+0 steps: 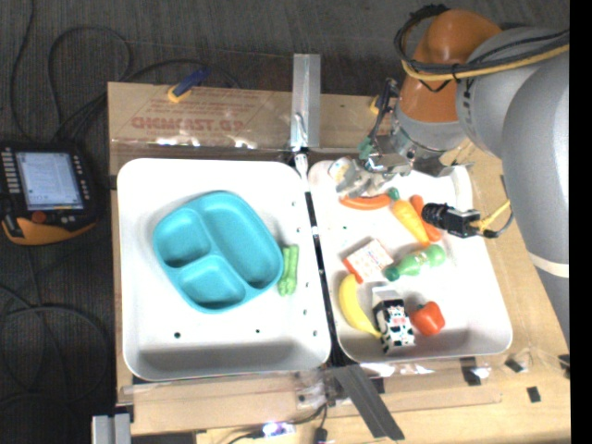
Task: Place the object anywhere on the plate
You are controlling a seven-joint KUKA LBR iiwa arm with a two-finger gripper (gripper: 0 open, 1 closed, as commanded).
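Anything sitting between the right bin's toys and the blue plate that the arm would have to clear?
Yes. The two bins' raised inner walls run between the toys and the blue plate. A green pod-like toy lies beside the plate's right edge. The gripper is over the right bin's far end.

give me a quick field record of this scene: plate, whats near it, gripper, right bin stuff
plate: turquoise three-compartment plastic plate, in left white bin, nothing on it
beside plate: green pea pod toy, at its right rim
gripper: two-finger gripper over the right white bin's far end
right bin: yellow toy banana, orange toy carrot, red toy tomato
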